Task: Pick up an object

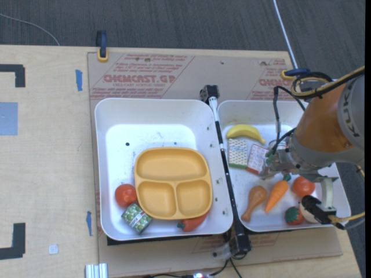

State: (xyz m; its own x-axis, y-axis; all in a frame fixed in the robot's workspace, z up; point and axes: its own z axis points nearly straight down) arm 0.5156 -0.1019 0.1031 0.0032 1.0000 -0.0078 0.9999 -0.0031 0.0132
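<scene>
My gripper (273, 165) hangs low in the right bin (264, 110), at the right edge of a flat white, green and red packet (245, 155). An orange carrot (277, 194) lies just below the gripper. A tan chicken drumstick (254, 200) lies left of the carrot. A yellow banana (244, 132) rests at the far side of that bin. A red tomato (302, 185) and a small red and green fruit (293, 215) sit at the near right. Nothing shows as held.
The left bin (110, 155) holds a yellow divided plate (173, 182), a red tomato (124, 194), a green patterned block (135, 218) and a red pepper (192, 224) partly under the plate. The grey arm with its orange band (322, 126) covers the right bin's right side.
</scene>
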